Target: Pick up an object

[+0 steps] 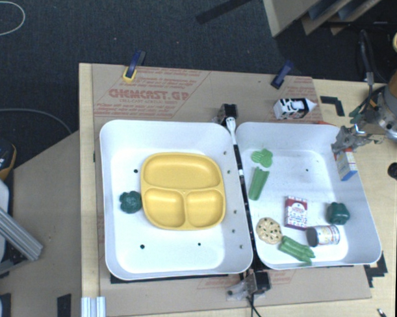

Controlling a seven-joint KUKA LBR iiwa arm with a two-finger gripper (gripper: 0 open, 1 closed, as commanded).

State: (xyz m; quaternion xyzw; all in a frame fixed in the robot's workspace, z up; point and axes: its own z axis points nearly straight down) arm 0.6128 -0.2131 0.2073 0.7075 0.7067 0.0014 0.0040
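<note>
On the cardboard-topped bench point(188, 89), my gripper point(347, 152) hangs over the right bin point(296, 148)'s edge, grip unclear; small box point(296, 212) sits well apart; yellow tray point(182, 190) fills the left bin point(121, 135).

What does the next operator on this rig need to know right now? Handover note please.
Gripper: over the right bin's far right edge, nothing visibly held; finger state unclear.
Right bin: green vegetable, red box, cookie, green pod, small jar, dark green piece.
Left bin: yellow divided tray, dark green piece beside it.
Done: no pick visible.
Left: grasp and lift one object.
</note>
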